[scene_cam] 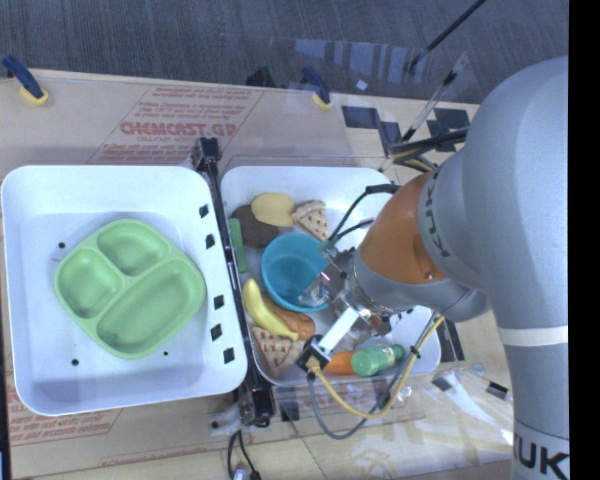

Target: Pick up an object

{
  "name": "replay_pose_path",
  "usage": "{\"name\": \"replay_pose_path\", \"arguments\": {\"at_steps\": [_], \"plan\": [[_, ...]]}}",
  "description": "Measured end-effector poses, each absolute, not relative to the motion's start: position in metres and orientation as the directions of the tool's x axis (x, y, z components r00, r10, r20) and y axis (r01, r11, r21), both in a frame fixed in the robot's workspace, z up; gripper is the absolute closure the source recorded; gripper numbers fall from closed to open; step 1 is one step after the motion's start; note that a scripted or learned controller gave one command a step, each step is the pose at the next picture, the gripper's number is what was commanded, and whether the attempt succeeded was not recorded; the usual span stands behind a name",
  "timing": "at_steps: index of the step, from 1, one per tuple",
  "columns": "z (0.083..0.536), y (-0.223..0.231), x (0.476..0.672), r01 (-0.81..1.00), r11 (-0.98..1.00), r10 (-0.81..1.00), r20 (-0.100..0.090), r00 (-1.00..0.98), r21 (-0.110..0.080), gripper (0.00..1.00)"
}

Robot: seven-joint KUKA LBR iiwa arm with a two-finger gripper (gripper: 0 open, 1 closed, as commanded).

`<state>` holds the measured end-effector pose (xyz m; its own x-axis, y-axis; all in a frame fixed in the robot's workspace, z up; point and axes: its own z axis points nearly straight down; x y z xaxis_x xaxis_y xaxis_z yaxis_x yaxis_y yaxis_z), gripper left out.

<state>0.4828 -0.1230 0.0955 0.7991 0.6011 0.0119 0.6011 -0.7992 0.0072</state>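
Objects crowd the right bin (300,175), a shallow white tray that meets the left bin (20,268) along their shared edge. A grey arm (525,218) with an orange band above the wrist covers the right bin's right side. The gripper (332,273) sits low over the bin's middle, just beside the right rim of a blue cup (290,268). Whether it is open or closed cannot be told (the wrist hides it).

A green divided plate (130,288) lies alone in the middle of the left bin, with bare white floor on every side.

In the right bin, a banana (263,310) runs along the left edge, just beside the cup on its near side. A yellow oval piece (273,208) and a tan wedge (313,218) sit by the far edge. A green bottle (378,358) and an orange carrot (338,363) lie end to end along the near edge. Very little open floor shows between these things.
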Motion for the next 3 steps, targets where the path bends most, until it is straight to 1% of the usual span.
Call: {"name": "replay_pose_path", "arguments": {"at_steps": [1,2,3], "plan": [[0.091,-0.091,0.531,0.593,-0.805,0.593,-0.004,0.805,-0.012,0.0],[0.105,-0.094,0.534,0.595,-0.804,0.595,0.001,0.804,-0.005,1.0],[0.126,-0.125,0.507,0.368,-0.93,0.368,-0.008,0.93,-0.008,1.0]]}}
